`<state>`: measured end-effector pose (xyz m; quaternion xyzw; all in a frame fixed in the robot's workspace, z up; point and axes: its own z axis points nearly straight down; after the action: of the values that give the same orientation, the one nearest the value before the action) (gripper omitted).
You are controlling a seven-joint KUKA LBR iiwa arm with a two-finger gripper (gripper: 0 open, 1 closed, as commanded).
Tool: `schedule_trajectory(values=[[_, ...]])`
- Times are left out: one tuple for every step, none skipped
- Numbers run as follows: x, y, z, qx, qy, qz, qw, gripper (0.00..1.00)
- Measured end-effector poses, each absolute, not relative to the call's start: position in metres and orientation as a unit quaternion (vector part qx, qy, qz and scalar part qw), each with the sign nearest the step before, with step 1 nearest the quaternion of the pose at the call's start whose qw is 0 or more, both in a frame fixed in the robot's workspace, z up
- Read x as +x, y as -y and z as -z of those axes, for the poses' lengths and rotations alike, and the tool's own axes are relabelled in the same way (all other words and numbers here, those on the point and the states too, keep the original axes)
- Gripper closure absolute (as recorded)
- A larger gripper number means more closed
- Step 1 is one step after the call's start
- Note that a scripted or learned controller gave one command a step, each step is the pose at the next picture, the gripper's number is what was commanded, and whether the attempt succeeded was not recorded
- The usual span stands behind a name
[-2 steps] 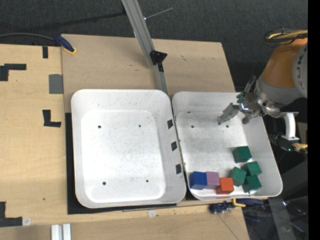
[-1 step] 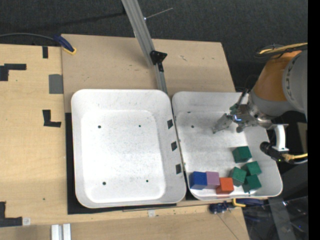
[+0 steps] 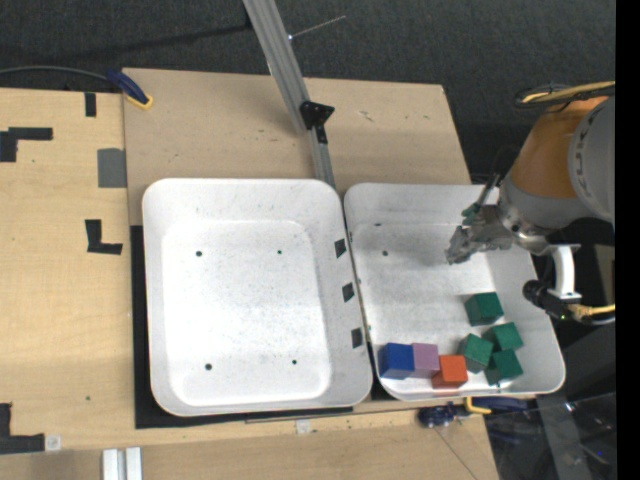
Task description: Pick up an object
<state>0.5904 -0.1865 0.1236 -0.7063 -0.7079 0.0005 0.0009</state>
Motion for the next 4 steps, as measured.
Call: schedule_trajectory(values=[[0.593,0.196,-0.174,-0.707,0.707,0.0006,-0.002,1.00],[0.594,0.196,-0.228,-0.706,0.708,0.0011,-0.002,1.00],[0.572,0.148,-0.226,-0.705,0.709,-0.0001,0.001,1.00],[0.563,0.099,-0.236,-0.705,0.709,0.0006,0.001,1.00]])
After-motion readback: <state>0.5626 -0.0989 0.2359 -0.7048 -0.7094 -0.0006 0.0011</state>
